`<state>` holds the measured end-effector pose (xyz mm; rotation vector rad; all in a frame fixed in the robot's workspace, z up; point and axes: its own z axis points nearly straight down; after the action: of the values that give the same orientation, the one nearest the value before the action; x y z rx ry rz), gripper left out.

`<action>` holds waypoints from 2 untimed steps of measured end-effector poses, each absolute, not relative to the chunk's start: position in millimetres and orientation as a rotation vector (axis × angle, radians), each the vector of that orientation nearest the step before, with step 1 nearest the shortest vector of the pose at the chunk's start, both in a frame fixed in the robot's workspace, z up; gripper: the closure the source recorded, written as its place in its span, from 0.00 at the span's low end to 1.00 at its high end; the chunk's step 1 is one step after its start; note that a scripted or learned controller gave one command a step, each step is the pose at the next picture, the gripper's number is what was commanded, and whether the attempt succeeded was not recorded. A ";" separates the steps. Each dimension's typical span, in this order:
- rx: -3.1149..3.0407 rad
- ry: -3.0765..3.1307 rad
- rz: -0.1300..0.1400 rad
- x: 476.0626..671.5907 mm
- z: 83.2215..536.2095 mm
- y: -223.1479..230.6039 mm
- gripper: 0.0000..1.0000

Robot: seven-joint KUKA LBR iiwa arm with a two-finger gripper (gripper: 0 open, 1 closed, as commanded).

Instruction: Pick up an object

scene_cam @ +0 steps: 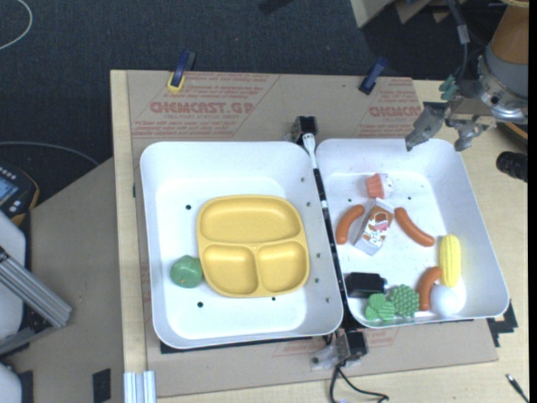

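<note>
Orange sausage (414, 227) lies well below the open-fingered gripper (442, 130).

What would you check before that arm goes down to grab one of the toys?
1. End effector open: ok, fingers spread, nothing between them.
2. End effector above a toy: not ok, it hangs over the right bin's far edge.
3. Toys within the right bin: ok, sausages, corn and carton lie inside.
4. Target stands apart: ok for the corn; not ok for the carton, which touches a sausage.
5. Left bin's yellow tray out of the way: ok.
</note>
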<state>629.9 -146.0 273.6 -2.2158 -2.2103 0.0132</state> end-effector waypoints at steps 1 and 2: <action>-2.221 -2.221 0.001 631.8 281.6 -145.7 0.00; -2.218 -2.217 0.007 629.6 217.8 -145.9 0.00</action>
<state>629.6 -145.9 217.8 -2.2175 -2.2167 0.0069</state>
